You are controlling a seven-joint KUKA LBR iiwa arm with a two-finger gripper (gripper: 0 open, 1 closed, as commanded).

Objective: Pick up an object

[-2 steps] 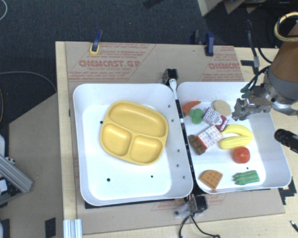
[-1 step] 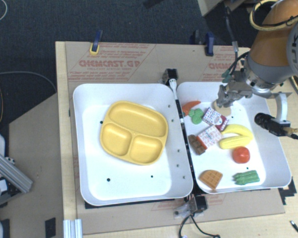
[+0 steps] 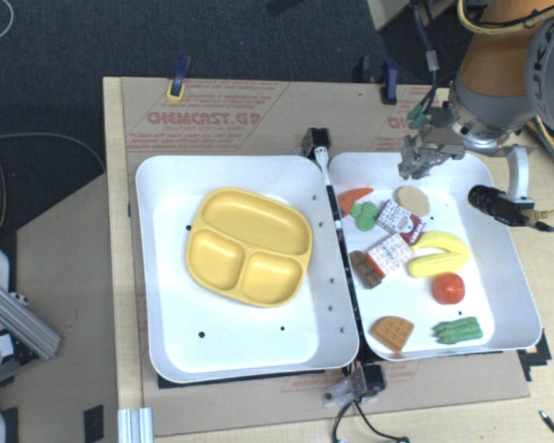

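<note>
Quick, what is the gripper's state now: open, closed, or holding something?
Gripper: cannot be told; it hovers above the right bin, near the beige round piece.

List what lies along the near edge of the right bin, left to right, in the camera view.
Waffle → green toy vegetable, with the tomato just behind it.

A: What sits in the left bin (image 3: 157, 247)?
B: A yellow divided plate (image 3: 247, 245).
A: And the right bin (image 3: 512, 275)?
B: A banana (image 3: 436, 252), tomato (image 3: 449, 288), waffle (image 3: 392, 331), green pickle-like piece (image 3: 458, 329) and small packets (image 3: 393, 233).
A: The gripper (image 3: 415, 166)?
B: Above that bin's far edge, near a round biscuit (image 3: 412, 199)
</note>
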